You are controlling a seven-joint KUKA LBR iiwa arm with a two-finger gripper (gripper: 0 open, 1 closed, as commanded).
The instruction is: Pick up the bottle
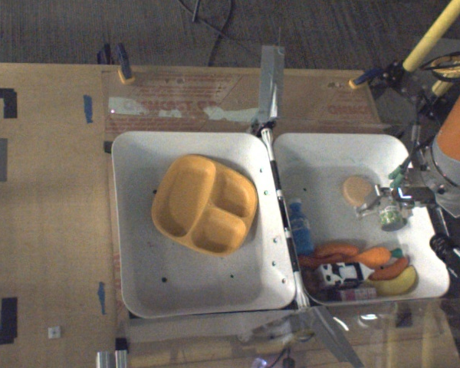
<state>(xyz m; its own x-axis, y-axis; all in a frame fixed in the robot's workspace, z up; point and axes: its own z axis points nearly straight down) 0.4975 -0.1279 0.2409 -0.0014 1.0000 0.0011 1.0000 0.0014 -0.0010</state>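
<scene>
Right bin (322,159) | bottle (300,227) at its left wall | pincer (377,202) well right | grip state unclear

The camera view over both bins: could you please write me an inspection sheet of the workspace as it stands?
Surface: brown bench bearing left bin and right bin, side by side.
Job's things: bottle, blue-capped, lying along the right bin's left wall, untouched.
Clutter: yellow divided tray in the left bin; in the right bin a tan disc, toy carrots, a banana and a small dark box heaped at the near edge.
Grippers: gripper over the right bin's right side, apart from the bottle.
Cables: black cable on the floor beyond the bench.
Surroundings: clamps, blue tape marks, a yellow pole.
</scene>
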